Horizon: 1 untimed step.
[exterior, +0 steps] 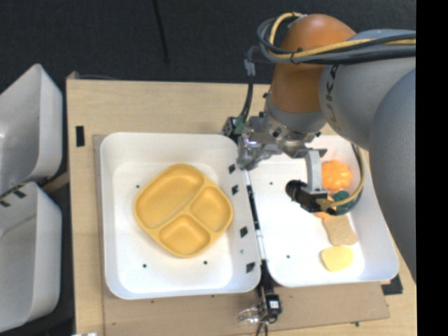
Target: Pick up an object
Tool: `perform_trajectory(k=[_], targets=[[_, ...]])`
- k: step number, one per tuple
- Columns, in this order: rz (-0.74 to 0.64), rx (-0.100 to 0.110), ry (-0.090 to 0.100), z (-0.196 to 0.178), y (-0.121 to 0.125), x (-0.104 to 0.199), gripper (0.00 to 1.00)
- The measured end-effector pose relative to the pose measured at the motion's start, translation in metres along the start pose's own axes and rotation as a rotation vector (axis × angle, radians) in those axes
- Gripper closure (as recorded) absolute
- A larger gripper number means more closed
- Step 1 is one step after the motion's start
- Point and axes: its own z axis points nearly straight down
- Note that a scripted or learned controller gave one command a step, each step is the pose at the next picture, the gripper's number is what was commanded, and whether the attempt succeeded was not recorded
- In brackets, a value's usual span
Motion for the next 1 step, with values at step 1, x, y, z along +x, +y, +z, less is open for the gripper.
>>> perform_trajectory(k=[1], targets=[[0.001, -0.001, -0.001, 0.0153, 0.0221, 0.0437, 1.00]])
